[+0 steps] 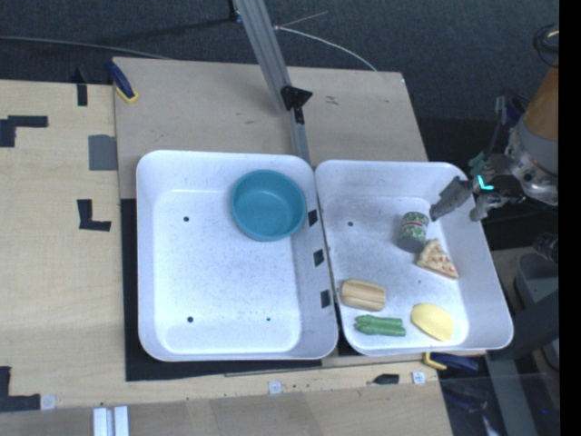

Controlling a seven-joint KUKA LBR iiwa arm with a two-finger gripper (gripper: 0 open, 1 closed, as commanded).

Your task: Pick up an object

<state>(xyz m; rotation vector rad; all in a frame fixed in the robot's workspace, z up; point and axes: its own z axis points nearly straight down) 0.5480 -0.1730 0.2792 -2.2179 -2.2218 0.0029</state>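
Jaws [461, 198] spread, holding nothing, at right bin's [363, 175] upper right edge. Small can [413, 229] upright just lower left. Below: pizza wedge [438, 260], bun [363, 293] and green bean [379, 325] lying horizontal, glossy lemon [432, 322]

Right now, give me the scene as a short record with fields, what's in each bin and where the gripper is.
left bin: blue bowl near its upper right corner
right bin: small can, pizza slice, bread roll, green pea pod, yellow lemon-like piece
gripper: over the right bin's upper right edge, fingers apart, holding nothing
nearest item to gripper: the small can
pick-up status: not yet done
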